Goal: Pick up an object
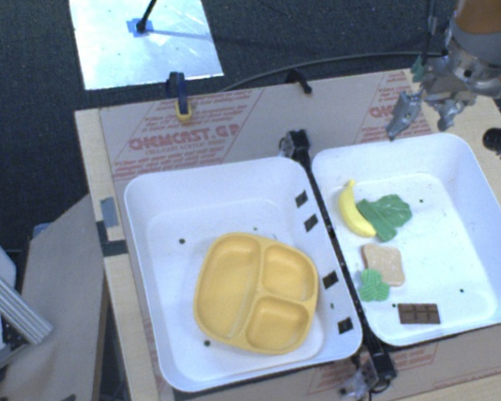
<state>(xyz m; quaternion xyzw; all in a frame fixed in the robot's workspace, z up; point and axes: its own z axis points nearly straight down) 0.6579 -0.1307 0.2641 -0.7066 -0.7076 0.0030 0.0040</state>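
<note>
The right bin (498,229) holds a yellow banana (354,210), a green leaf (387,215), a tan slice of bread (385,264), a small green piece (373,286) and a brown chocolate bar (419,313). My gripper (424,114) hangs above the far rim of the right bin, at the upper right of the view. Its two fingers are spread apart with nothing between them. It stands well above and behind the banana.
The left bin (160,257) bears a yellow divided tray (256,291). Black clips run along the seam between the bins (316,222). A yellow-and-blue clamp (180,97) sits at the bench's far edge. A metal rail (0,294) lies at the left.
</note>
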